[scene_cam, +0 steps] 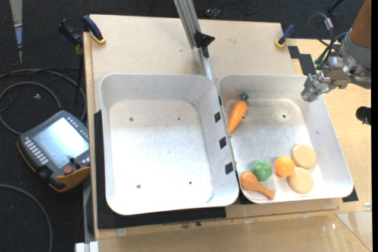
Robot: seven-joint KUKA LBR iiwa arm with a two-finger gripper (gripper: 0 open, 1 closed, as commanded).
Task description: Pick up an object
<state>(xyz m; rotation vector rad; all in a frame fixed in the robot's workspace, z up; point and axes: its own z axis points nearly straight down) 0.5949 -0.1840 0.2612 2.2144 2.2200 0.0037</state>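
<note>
Above the right white plastic bin's (331, 144) far right rim, the grey two-finger gripper (310, 93) is seen; finger state can't be told.

Two bins (118, 88), five toy foods (236, 115)

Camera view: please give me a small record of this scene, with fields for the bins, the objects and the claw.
left bin: white, shallow
right bin: white, holds all the objects
carrot: orange with green top, near the wall between the bins
green object: round, near the front edge
drumstick-shaped object: tan-orange, beside the green object
orange ball: right of the green object
two pale round pieces: front right corner
claw: above the right bin's far right edge, nothing seen between it
</note>
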